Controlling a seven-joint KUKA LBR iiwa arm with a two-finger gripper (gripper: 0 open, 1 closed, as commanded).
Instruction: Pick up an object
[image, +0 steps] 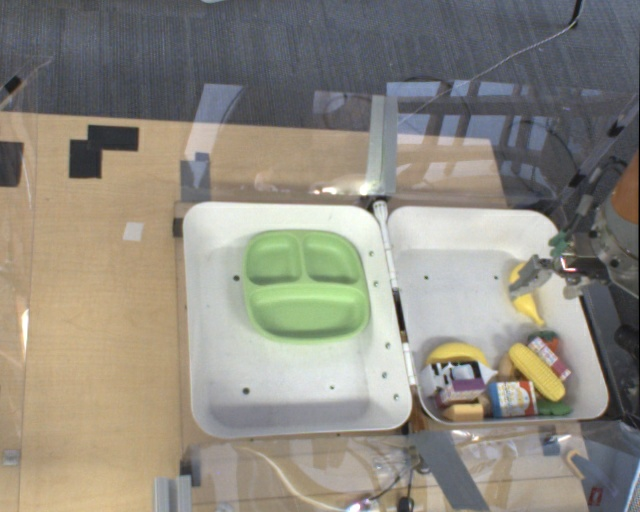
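Nearest the lens, a cluster of toy foods crowds the front wall of the right bin: a corn cob lying at a slant, a small red packet just behind it, a little carton with blue and red print, a tan block, and a yellow-topped rounded piece with a dark and white item against it. Rest of that bin's floor, the back and left parts, lies bare white, fair room to move. Left bin holds a green divided plate set toward its middle-back, three compartments, nothing in them, with wide bare margin in front and to the left. Bins sit side by side, rims nearly touching along the centre divider. Wooden surface stretches off to the left. Claw reaches in from the right, low over the right bin near its right wall, well behind the cluster. A yellow banana-like piece sits at the fingertips, one grey finger across its upper end; it appears pinched in the claw, though the other finger is hard to make out. Lower tip of the yellow piece points toward the corn, apart from it.
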